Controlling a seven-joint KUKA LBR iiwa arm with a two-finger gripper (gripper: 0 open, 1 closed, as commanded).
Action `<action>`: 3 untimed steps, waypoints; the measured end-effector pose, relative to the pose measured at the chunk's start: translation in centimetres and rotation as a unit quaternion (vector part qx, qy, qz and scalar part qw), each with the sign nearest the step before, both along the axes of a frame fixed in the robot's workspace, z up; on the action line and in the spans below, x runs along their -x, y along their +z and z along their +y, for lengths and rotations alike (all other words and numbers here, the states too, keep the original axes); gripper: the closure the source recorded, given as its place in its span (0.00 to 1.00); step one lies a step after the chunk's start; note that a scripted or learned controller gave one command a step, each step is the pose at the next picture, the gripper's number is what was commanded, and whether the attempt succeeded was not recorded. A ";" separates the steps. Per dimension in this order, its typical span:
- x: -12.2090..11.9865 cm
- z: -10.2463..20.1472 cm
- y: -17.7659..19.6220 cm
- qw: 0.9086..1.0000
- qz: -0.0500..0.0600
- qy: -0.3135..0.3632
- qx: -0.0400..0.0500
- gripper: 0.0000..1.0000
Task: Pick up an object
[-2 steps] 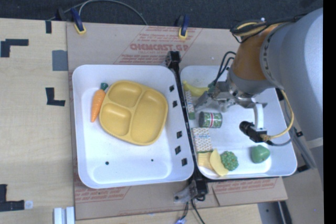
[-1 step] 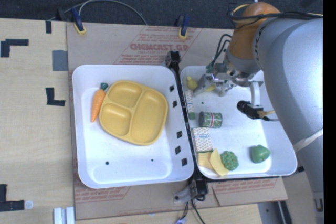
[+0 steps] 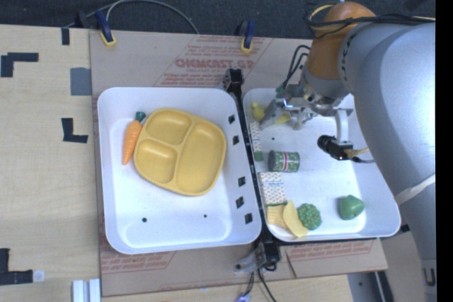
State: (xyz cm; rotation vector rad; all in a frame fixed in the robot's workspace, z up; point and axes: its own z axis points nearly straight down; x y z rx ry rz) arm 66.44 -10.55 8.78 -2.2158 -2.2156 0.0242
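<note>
Can lies sideways — long axis left-right

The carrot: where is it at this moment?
In the camera view the carrot lies in the left bin, against the left edge of the yellow divided plate, with its green top pointing toward the bin's far wall.

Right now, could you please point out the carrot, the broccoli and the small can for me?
carrot (image 3: 130, 141): camera view, middle of its orange body.
broccoli (image 3: 308, 216): camera view, centre of its green head.
small can (image 3: 283, 161): camera view, middle of its side.
</note>
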 end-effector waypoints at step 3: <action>8.9 4.2 9.6 1.000 -0.007 0.001 -0.003 0.00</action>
